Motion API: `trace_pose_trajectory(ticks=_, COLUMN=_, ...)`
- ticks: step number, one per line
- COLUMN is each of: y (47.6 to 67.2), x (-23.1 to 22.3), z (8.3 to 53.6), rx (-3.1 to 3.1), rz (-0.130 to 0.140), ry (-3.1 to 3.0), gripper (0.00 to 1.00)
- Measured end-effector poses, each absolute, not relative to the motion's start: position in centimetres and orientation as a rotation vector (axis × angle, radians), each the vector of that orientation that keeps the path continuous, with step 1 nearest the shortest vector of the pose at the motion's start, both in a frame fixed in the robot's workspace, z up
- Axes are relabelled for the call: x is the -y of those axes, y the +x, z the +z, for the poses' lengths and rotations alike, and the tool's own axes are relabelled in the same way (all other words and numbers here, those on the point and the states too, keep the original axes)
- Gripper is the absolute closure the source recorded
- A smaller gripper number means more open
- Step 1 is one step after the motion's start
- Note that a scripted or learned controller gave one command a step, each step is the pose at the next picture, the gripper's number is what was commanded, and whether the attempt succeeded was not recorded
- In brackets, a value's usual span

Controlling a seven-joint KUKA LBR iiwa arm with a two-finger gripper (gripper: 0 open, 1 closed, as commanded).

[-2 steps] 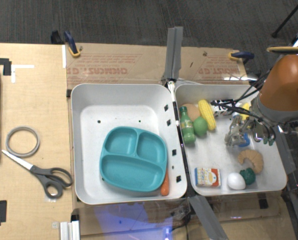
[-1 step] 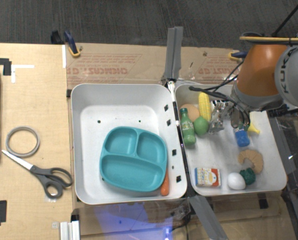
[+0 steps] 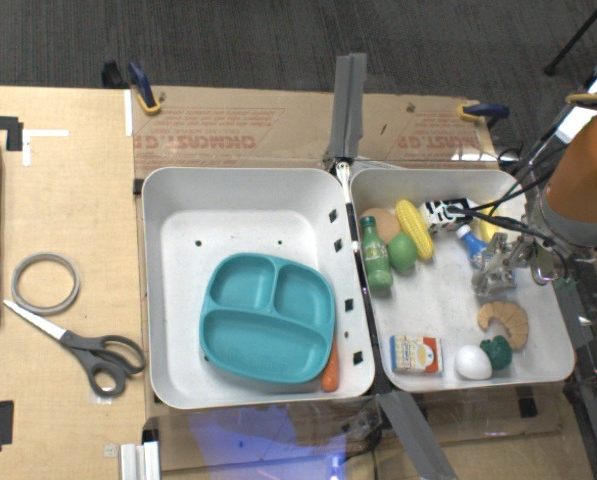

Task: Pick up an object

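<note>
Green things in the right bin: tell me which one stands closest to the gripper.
The small dark green toy at the bin's front right, beside the white egg. The green bottle and the green round fruit lie farther from the gripper, by the divider.

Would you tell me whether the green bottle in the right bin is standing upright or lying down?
Lying down: the green bottle rests lengthwise on the right bin's floor, cap pointing away from the camera.
</note>
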State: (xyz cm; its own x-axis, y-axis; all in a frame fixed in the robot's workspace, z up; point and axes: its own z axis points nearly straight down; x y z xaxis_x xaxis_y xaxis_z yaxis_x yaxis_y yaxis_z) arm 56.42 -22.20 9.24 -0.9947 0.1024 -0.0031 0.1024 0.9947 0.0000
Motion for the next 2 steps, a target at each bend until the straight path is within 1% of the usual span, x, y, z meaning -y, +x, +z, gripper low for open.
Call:
trace_pose_trajectory(ticks=1, y=49.1, x=20.6, z=9.2, rx=-3.136, rz=0.000, ry=0.164, gripper=0.00)
trace_pose_trajectory(ticks=2, y=59.9, x=22.0, z=14.2, rx=-3.120, rz=0.000, ry=0.335, gripper=0.00)
